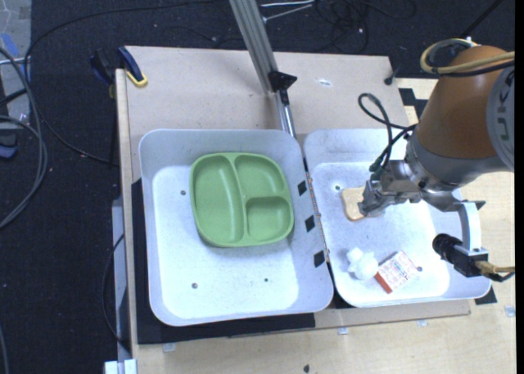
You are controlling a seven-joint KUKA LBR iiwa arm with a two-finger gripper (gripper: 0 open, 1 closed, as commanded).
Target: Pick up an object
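gripper (370, 200) low in right bin (327, 151), at tan object (352, 205); open/shut unclear

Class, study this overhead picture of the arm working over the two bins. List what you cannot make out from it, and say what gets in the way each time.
- Gripper: its grasping end sits under the wrist in the camera view, so open or shut cannot be told.
- Tan object: partly covered by the gripper; contact is unclear.
- Red and white packet: print too small to read.
- White lump: too small and pale to identify.
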